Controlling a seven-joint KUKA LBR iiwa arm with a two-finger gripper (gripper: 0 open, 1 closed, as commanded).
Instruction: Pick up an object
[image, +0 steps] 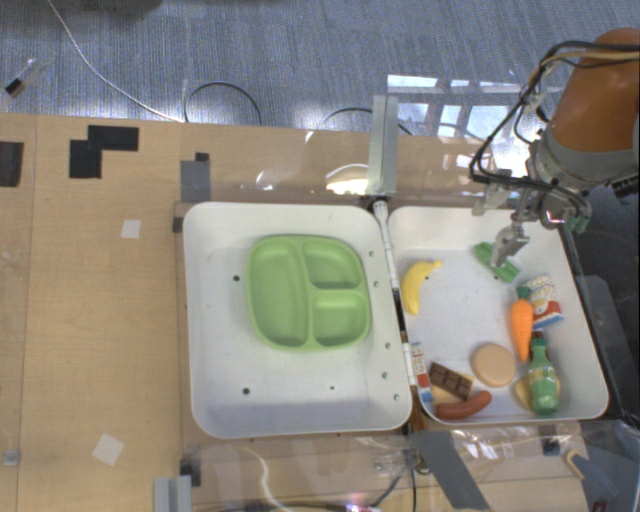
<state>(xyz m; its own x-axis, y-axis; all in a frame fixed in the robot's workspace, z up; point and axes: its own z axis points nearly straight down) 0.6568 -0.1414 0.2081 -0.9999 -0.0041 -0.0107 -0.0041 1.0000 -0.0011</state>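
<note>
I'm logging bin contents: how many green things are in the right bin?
2. A small green block lies near the far wall, right by the gripper. A green bottle lies at the near right corner beside the carrot. Others could be hidden underneath.

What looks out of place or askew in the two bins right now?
Nothing looks spilled or damaged. The green divided plate lies flat in the left bin. The right bin's toys crowd its near right corner, the green bottle lying on its side, and the banana lies apart by the divider.
</note>
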